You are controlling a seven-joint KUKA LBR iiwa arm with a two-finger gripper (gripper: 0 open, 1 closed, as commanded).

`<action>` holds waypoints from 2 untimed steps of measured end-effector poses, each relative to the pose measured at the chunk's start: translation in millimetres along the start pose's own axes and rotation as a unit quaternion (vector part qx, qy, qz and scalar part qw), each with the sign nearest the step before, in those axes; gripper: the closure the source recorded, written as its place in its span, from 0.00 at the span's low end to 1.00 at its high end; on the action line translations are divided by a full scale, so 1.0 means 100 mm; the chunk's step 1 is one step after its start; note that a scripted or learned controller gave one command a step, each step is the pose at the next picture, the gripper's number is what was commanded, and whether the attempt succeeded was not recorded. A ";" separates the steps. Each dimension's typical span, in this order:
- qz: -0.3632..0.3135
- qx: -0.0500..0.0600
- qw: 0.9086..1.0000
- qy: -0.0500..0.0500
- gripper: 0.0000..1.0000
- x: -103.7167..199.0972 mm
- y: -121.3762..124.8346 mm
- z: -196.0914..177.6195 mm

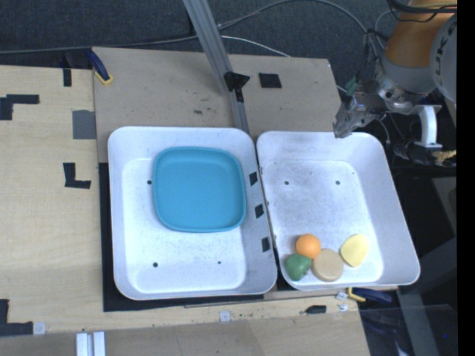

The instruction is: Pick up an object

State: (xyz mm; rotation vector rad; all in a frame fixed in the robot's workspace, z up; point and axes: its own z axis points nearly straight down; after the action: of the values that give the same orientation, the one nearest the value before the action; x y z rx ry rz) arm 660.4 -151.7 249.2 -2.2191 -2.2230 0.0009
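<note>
gripper [346, 124]: above right bin's [371, 150] far rim, fingers' spread can't tell, nothing seen held
targets: orange ball [308, 245], green piece [297, 266], tan piece [328, 265], yellow piece [355, 250], clustered at that bin's near edge, well apart from gripper
left bin: blue plate [199, 189]

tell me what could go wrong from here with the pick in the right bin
1. The orange ball, green piece, tan disc and yellow piece sit bunched together, touching, so fingers may nudge neighbours or close on two at once.
2. The cluster lies close to the right bin's near wall, which leaves little room on that side.
3. The hand sits over the bin's far rim, so it needs a long reach across; round items could roll away when touched.
</note>
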 end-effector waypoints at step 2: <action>-0.001 0.000 1.000 0.000 1.00 1.05 -0.06 -0.06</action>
State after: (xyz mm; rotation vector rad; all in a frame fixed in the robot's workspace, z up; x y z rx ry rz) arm 653.8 -47.1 255.1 -2.2178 -2.2242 -0.0001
